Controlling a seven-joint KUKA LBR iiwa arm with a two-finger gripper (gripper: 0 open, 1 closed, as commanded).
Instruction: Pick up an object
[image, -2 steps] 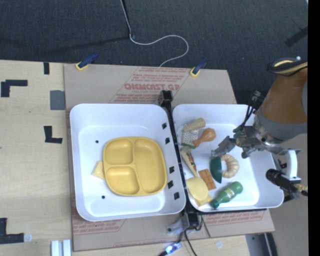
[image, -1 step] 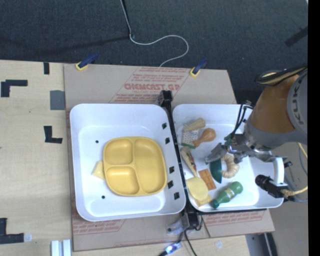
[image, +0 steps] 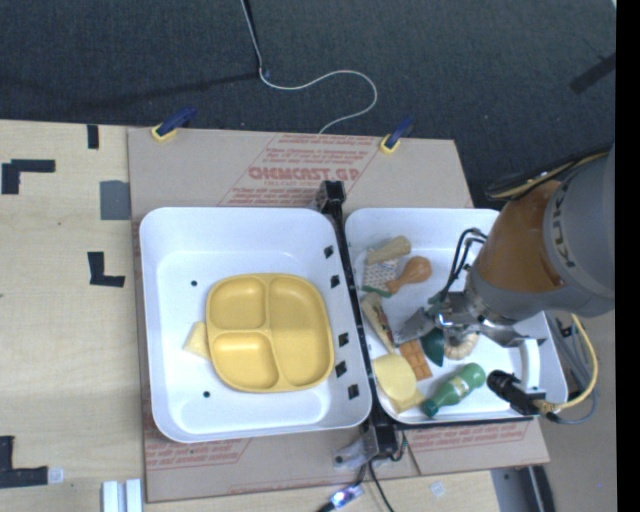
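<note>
Over the right bin (image: 505, 222) the grey arm (image: 560, 240) reaches in from the right, its orange band just above the wrist, and the gripper (image: 447, 335) hangs low among the clutter near the bin's middle. Whether its fingers are apart or together cannot be told, as the wrist body hides them from above. Nothing is visibly held between them.

Crowded round the gripper lie the candidates for picking. A dark teal piece (image: 433, 347) sits right under the fingertips, touching or nearly touching a pale round object (image: 461, 346) beside it; the two are partly hidden by the gripper, so their shapes are uncertain. Just below them a green bottle (image: 453, 389) lies on its side, slanted. To its left a yellow block (image: 395, 380) rests against the bin's lower left corner, with an orange stick (image: 415, 359) just above it. Farther up lie a wooden-looking drumstick shape (image: 407, 272), a tan bar (image: 387, 249), and a grey flat piece (image: 412, 324) close to the gripper's left side. A black cable (image: 462, 262) loops along the wrist.

Counted: two white bins, one arm, one gripper, roughly eight small objects in the right bin. The left bin (image: 165, 235) holds one yellow divided plate (image: 270, 332) with three compartments, and one pale yellow scrap (image: 195, 340) peeking from under its left edge.
</note>
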